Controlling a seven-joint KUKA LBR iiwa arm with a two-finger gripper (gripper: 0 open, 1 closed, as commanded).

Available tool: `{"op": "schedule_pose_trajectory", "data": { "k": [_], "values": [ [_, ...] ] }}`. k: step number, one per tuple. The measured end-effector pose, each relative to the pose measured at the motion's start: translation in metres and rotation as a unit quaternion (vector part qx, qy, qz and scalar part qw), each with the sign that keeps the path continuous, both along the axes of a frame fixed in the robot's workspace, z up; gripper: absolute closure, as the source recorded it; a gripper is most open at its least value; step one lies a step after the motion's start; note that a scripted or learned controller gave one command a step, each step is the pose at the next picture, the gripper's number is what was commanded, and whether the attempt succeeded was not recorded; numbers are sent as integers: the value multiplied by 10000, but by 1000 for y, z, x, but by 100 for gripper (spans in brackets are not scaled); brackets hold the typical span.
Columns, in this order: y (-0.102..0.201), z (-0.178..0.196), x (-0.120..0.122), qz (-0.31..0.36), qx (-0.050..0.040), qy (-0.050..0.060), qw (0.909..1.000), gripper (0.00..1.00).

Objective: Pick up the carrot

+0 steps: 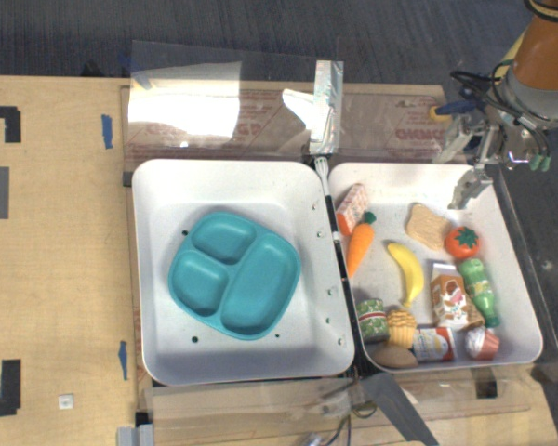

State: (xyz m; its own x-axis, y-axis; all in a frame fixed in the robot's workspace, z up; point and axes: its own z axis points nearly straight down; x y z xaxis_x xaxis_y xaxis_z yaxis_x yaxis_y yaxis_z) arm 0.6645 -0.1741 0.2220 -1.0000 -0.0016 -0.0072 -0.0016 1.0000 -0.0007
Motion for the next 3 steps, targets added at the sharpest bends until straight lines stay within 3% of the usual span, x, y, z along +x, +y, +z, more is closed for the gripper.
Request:
{"op": "schedule_pose_trajectory", "data": {
  "k": [1, 2, 3],
  "values": [
    [65, -81, -3, 278, 21, 39, 9996, 0],
    [80, -123, -8, 735, -7, -25, 9973, 0],
    [77, -132, -59, -113, 6, -25, 9999, 0]
  ]
}}
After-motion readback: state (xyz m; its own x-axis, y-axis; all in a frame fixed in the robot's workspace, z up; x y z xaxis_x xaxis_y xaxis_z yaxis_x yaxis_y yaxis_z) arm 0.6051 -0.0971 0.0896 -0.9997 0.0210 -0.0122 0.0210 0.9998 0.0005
